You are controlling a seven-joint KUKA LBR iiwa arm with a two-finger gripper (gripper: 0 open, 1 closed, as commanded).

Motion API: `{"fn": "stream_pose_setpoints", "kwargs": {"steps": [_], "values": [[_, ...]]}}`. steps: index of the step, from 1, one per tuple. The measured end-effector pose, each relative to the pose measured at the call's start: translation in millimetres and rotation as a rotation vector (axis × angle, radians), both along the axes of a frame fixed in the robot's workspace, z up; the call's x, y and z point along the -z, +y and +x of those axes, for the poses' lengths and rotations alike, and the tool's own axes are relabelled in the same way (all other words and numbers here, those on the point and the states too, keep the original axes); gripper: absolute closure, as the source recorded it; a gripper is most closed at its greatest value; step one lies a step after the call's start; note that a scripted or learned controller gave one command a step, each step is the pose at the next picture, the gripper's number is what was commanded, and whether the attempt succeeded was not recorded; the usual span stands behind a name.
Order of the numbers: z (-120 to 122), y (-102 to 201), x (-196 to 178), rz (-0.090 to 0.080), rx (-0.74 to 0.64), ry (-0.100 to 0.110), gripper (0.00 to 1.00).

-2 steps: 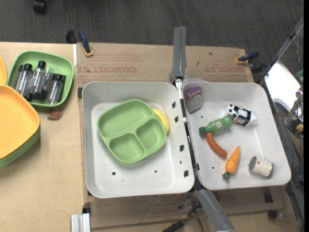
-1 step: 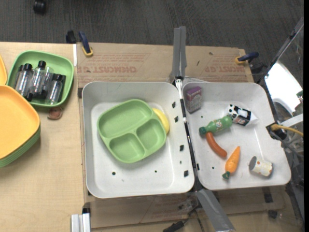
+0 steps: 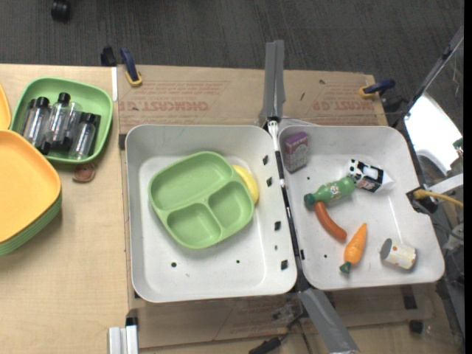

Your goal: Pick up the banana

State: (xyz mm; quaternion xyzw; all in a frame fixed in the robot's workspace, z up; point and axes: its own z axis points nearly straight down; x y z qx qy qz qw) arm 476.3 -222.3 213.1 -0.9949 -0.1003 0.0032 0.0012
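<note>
Far left of the green divided plate (image 3: pixel 199 206) sits a small green tray (image 3: pixel 98 102) of dark bottles (image 3: pixel 59 124). The plate lies in the left white bin (image 3: pixel 147 264). The banana (image 3: pixel 248 183) peeks out from under the plate's right rim, mostly hidden. Further right of the plate are a purple carton (image 3: pixel 296 150), a green bottle (image 3: pixel 332 191) and a carrot (image 3: pixel 355 245).

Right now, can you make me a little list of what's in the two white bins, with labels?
left bin: light green plastic divided plate; yellow banana peeking out from under the plate's right rim
right bin: small purple carton, black and white carton, green toy bottle, reddish-orange sausage, orange toy carrot, small white cup on its side
task item: banana, mostly hidden
</note>
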Motion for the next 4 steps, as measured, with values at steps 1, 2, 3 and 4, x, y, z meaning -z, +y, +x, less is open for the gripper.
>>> {"fn": "stream_pose_setpoints", "kwargs": {"steps": [1,2,3,4], "values": [[5,7,120,0.011,-0.031,-0.011,0.00],[13,19,122,0.000,0.001,-0.003,0.00],[4,8,122,0.013,-0.035,-0.007,0.00],[14,28,122,0.000,-0.001,-0.002,0.00]]}}
